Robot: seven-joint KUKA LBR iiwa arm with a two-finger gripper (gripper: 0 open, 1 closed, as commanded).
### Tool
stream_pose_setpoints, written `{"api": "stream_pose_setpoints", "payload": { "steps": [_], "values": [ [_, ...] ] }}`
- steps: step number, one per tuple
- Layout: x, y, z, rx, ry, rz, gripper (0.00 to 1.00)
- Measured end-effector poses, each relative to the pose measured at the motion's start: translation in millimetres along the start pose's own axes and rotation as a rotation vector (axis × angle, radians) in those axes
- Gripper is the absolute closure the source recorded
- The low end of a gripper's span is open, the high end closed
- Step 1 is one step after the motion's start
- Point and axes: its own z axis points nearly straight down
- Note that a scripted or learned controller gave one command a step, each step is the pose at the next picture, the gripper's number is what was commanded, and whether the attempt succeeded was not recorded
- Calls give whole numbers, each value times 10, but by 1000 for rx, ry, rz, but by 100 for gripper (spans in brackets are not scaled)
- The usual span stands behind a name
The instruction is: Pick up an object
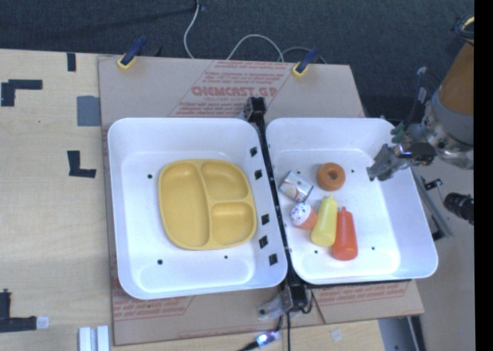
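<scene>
- Several small objects lay clustered in the right bin [400, 211], all candidates for my pick: a brown ring-shaped doughnut [331, 176], a yellow bottle [325, 221], an orange-red bottle [345, 235], a small silvery wrapped piece [294, 186] and a little white-and-orange round toy [301, 215].
- The doughnut sat alone toward the middle of that bin, matte and round with a dark hole, apart from the rest.
- Both bottles lay on their sides, smooth and glossy like plastic, touching each other along their length, with the yellow one nearer the divider.
- The round toy rested just beside the yellow bottle, and the silvery piece lay just above it, close to the bins' shared edge.
- My gripper [383, 166] hung over the right bin's right part, near its rim, well apart from the doughnut and farther from the bottles; I held nothing, and whether my fingers were spread or closed I could not tell, since they showed as one dark shape.
- The left bin [127, 188] carried a yellow tray [206, 203] with three compartments, smooth and rounded at the corners.
- Both bins were shallow, white and glossy, resting on a brown cardboard sheet [231, 91] clipped by two yellow-and-blue clamps [132, 52] at its far edge.
- White cable [254, 41] looped over the dark carpet beyond.
</scene>
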Motion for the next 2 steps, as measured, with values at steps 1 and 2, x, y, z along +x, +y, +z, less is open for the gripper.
{"api": "stream_pose_setpoints", "payload": {
  "steps": [1,2],
  "values": [
    [493,46,186,2,0,1,100],
    [1060,79,158,1,0,0,100]
  ]
}}
